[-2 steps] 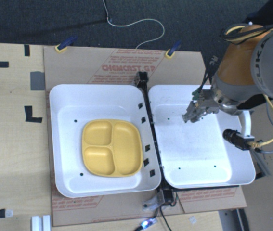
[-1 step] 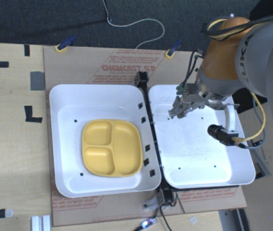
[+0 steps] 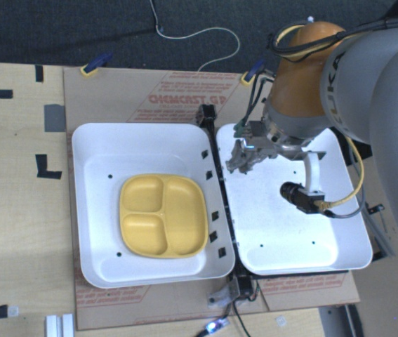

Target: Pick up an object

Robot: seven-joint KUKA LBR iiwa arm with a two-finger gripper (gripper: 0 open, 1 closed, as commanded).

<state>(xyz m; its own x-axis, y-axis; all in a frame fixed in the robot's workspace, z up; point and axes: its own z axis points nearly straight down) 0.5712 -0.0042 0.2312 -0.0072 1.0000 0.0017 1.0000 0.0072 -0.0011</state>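
Observation:
A yellow divided plate [image 3: 163,215] lies flat in the middle of the left white bin [image 3: 93,146]. My gripper [image 3: 241,159] hangs below the orange wrist band over the upper left part of the right white bin [image 3: 325,255], close to the divider between the bins. It is apart from the plate, up and to the right of it. Nothing shows between its fingers.
A black cable connector [image 3: 301,196] with a yellow cable hangs over the right bin beside the arm. The bins rest on a cardboard sheet [image 3: 177,97]. A white cable [image 3: 199,37] runs across the dark floor at the back.

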